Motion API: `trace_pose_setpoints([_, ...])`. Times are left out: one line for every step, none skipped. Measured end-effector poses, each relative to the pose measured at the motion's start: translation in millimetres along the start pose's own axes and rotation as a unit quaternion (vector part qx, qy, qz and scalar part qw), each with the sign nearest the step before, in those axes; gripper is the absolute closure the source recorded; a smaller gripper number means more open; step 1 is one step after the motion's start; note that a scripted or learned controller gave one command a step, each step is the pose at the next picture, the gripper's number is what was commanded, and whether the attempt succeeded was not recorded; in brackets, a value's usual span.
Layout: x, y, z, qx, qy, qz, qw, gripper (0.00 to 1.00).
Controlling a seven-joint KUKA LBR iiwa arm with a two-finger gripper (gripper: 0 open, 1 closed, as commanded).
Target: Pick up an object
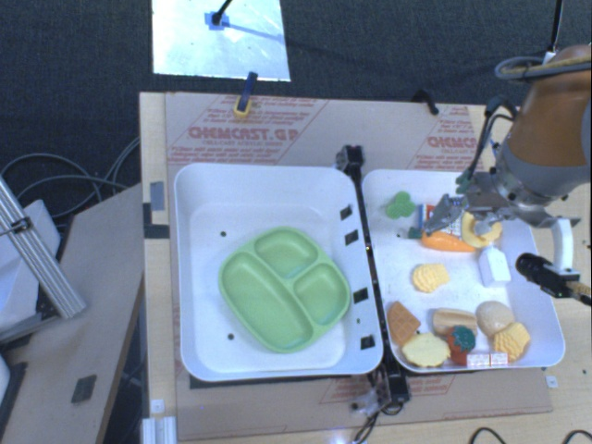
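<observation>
Orange carrot just below jaws

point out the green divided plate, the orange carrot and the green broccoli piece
green divided plate (pixel 277 289): camera view, left bin, on the long compartment's floor
orange carrot (pixel 448 243): camera view, right bin, on its body's middle
green broccoli piece (pixel 400 204): camera view, right bin's far left, on its top

Bench topped by pale brown sheet with red print. Two shallow white plastic bins rest on it, side by side, touching along black middle divider: left bin, right bin. Small yellow-and-blue clip at far edge.
</observation>
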State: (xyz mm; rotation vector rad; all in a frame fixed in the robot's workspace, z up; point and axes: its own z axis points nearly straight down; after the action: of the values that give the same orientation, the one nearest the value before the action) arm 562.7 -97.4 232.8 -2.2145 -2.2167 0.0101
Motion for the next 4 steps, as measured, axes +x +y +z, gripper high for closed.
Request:
trace_pose_setpoints([0, 2, -6, -0.006, -0.001, -0.001, 1.0, 0.0])
trace_pose_setpoints([-3, 6, 37, -0.004, 0.0, 0.0, 1.0, 0.0])
trace_pose_setpoints([-1, -2, 83, -0.004, 0.0, 0.0, 1.0, 0.0])
trace_pose_setpoints([-5, 3, 144, -0.005, 0.0, 0.0, 1.0, 0.0])
